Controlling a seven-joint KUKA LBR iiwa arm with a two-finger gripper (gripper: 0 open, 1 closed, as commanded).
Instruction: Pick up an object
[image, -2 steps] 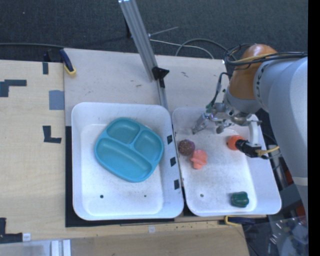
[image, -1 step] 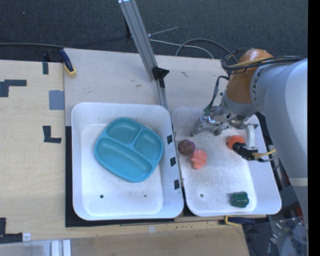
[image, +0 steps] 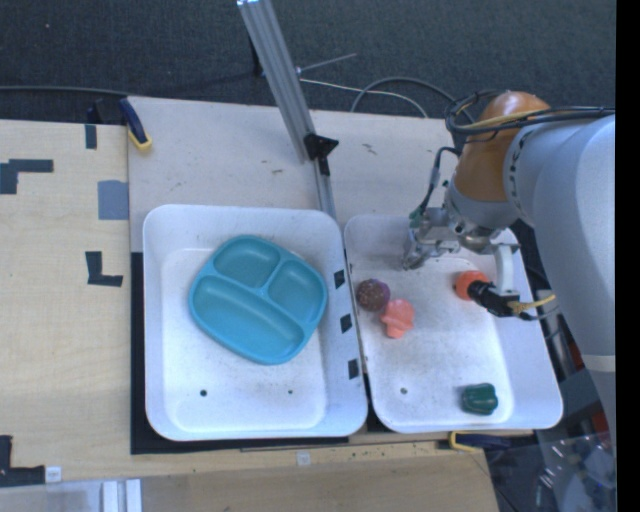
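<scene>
While the grey arm (image: 560, 190) reaches in from the right, its pincer (image: 418, 252) hangs over the upper part of the right bin (image: 520, 400); how far it is spread cannot be told. Below it, at the frame's centre, lie a round, rough purple ball (image: 373, 293) and a lumpy pink toy (image: 397, 318). A smooth green block (image: 479, 398) sits lower right. A teal divided plate (image: 259, 298) lies diagonally in the left bin (image: 170, 400).

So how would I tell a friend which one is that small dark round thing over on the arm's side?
Start at the right-hand white bin, the one the grey arm reaches over. Along its left edge, about halfway up, sits a dark purplish ball, right next to a pink lumpy toy. It is the only dark, round item there; the others are pink, orange and green.
</scene>
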